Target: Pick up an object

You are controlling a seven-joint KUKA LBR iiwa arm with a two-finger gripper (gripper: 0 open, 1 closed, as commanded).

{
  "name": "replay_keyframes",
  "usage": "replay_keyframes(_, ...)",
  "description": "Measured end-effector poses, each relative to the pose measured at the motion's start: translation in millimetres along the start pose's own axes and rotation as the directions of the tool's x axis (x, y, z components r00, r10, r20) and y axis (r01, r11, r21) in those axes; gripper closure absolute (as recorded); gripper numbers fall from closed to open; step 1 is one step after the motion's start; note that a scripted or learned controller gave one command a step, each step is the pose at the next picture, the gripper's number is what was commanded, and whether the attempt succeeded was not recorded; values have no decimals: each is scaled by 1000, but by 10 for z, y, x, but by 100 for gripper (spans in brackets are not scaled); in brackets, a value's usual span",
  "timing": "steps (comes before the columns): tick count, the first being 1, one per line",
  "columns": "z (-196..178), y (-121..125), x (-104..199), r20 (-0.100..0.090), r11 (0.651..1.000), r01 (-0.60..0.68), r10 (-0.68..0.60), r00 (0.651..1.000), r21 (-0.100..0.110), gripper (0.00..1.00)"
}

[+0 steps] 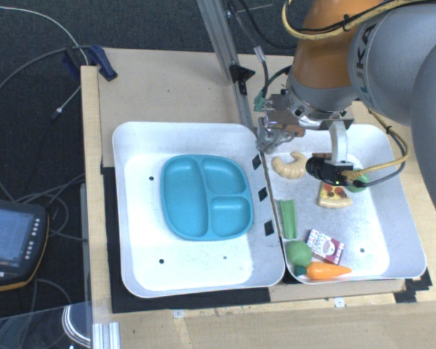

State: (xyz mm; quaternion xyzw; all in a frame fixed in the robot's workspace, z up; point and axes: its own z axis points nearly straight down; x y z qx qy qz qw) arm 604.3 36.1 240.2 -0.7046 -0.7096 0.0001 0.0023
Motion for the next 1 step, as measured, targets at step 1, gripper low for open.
replay_keyframes(1,126,-21,532,1,1000,-1,1,1000,2,100)
